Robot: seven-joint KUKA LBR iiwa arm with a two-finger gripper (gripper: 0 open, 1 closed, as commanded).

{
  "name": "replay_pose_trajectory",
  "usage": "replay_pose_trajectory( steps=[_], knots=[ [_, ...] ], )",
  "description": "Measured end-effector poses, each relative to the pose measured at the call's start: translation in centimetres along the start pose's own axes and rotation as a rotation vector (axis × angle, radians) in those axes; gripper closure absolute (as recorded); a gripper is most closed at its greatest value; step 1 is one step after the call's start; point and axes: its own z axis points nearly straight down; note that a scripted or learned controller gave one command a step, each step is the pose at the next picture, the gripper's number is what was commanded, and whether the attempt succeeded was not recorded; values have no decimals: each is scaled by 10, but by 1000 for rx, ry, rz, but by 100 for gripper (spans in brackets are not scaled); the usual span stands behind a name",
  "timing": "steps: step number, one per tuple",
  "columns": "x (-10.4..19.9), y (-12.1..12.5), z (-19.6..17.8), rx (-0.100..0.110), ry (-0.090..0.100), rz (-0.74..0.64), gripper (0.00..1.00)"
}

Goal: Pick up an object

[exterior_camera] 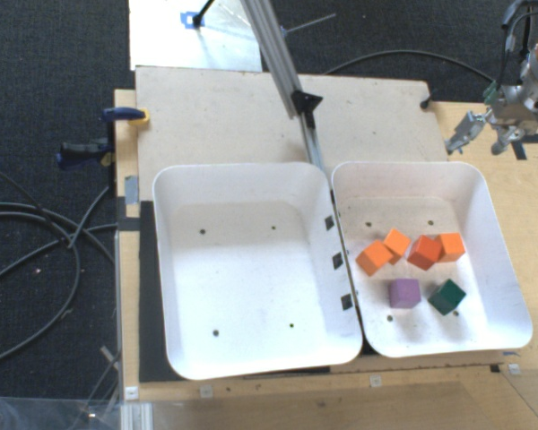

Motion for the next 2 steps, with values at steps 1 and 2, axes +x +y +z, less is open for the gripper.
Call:
replay_pose_trajectory(
  steps=[1,2],
  knots=[
    [44,-33,151,7,4,0,0],
    [80,-70,175,7,5,0,0]
  ],
)
